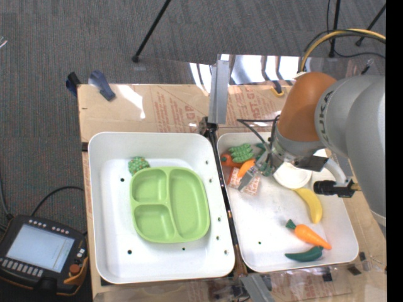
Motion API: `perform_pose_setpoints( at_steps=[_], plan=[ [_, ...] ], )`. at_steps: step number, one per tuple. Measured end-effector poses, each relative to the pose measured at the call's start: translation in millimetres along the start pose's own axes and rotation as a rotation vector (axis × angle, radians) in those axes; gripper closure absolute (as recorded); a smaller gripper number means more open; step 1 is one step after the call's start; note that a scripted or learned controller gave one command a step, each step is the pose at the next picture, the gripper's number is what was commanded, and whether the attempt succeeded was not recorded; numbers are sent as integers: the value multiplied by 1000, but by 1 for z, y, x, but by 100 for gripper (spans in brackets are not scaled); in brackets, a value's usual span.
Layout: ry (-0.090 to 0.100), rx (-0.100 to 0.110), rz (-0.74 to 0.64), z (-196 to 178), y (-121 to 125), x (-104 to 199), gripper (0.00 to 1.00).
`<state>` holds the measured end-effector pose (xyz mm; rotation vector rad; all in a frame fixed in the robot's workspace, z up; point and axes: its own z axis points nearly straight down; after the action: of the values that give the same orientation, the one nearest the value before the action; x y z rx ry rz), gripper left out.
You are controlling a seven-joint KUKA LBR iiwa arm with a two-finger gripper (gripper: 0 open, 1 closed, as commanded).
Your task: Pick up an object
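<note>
Left bin (104,231): a green divided plate (170,203) lies flat at centre, a small green broccoli piece (138,164) touching its upper-left corner. Right bin (277,257): toy foods lie loose, evidently as candidates for picking. The gripper (254,173) is low at the bin's upper-left cluster, its fingers slightly spread and straddling an orange piece (245,167) beside a pinkish item (235,178); a firm grasp cannot be confirmed. Further right lie a white bowl (291,177), a banana (311,204), a carrot (308,233) and a dark green pod (304,253).

Robotics lab, grey carpet floor (75,30), tripod legs (154,24), teach pendant (41,253), cardboard-covered bench (164,109), two white bins (107,150)
</note>
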<state>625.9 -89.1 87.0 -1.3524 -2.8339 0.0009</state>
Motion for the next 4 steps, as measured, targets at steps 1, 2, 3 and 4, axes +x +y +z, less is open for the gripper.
perform_pose_setpoints(
  at_steps=[1,2,3,4],
  plan=[
    [0,2,-8,-10,2,1,100],
    [-7,-11,112,-164,31,61,100],
    [1,0,-445,-110,-10,4,100],
    [3,1,-507,2,-75,32,100]
  ],
)
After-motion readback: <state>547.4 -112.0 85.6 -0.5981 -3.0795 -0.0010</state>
